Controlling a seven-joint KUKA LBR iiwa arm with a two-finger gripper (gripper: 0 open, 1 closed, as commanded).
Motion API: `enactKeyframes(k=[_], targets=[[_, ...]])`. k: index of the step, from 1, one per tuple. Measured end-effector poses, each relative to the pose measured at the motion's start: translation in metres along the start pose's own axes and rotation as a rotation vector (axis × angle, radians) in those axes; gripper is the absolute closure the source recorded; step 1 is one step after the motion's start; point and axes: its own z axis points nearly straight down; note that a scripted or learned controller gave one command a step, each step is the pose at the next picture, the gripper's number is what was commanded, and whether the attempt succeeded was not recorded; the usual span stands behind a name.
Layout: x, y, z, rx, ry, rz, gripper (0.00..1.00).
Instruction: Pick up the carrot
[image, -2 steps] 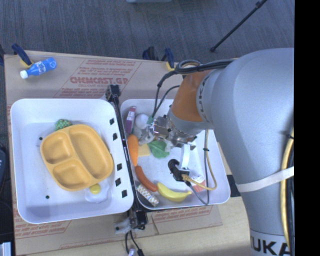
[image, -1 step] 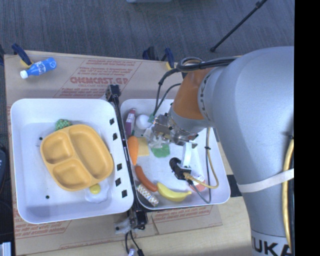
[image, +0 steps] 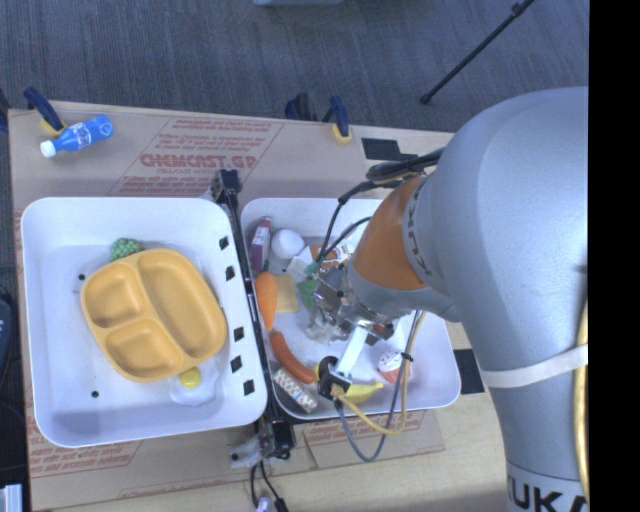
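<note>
The smooth, tapered orange carrot (image: 265, 300) lies in the right bin (image: 440, 385) against its left wall, beside the gripper (image: 325, 318). A glossy yellow compartmented plate (image: 152, 313) sits left of that wall.

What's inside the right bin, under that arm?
Right bin: a carrot, a sausage-like piece, a white ball, a small bottle. The arm covers the rest.

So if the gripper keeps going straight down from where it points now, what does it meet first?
Probably the bare floor of the right bin, beside the carrot rather than on it; the gripper sits to the carrot's right, though depth is unclear.
</note>
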Motion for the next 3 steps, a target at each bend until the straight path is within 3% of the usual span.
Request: enactKeyframes(k=[1,2,3], targets=[[0.0,0.0,0.0,-0.001,0.0,0.0,0.0],[0.091,0.03,-0.101,-0.003,0.001,0.283,0.0],[0.122,-0.023,-0.1,-0.001,0.0,0.333,0.0]])
